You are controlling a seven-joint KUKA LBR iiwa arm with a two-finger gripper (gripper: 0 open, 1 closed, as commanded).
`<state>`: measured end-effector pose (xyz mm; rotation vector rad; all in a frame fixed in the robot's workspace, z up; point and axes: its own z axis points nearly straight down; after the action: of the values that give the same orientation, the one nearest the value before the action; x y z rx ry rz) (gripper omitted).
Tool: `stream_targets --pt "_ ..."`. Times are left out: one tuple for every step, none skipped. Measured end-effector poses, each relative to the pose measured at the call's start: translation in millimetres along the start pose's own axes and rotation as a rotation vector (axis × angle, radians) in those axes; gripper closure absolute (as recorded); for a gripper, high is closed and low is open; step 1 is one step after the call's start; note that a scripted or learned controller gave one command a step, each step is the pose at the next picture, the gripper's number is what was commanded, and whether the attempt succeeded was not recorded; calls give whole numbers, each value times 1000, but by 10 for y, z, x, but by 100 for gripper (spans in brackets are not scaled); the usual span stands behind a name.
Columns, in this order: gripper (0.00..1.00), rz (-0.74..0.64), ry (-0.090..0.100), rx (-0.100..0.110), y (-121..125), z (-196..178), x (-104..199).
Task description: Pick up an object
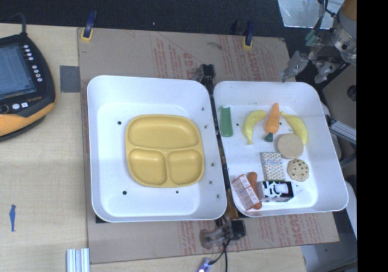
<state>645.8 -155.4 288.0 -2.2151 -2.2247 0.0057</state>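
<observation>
The gripper [309, 66] hangs outside the right bin [330, 143], just past that bin's one o'clock corner, at the end of the arm reaching in from the right. Its two fingers look spread apart with nothing between them, though at this size and slant that reading is only fairly sure.

Everything pickable lies in the right bin, toward seven o'clock from the gripper. Nearest is the carrot [273, 118], its long axis running roughly twelve to six, tip up, crossing between two bananas [253, 124] whose curves flank it. Just below sits a round tan cookie-like disc [289, 145], then a chocolate-chip cookie [297, 170] and a checkered packet [272, 166]. At the bin's six o'clock edge lie a small carton [245, 192] and a black-and-white box [277, 191]; a green bar [226, 121] stands along the nine o'clock wall.

The left bin [97, 143] holds a yellow divided tray [164, 149].

No pick has begun. The carrot looks the shortest reach: down and inward, with the fingers closing across its narrow width.
</observation>
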Motion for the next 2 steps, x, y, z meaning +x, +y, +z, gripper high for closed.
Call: stream_targets --pt "0 0 1 4 -524 1833 318" --pt "0 1 1 1 111 1964 551"
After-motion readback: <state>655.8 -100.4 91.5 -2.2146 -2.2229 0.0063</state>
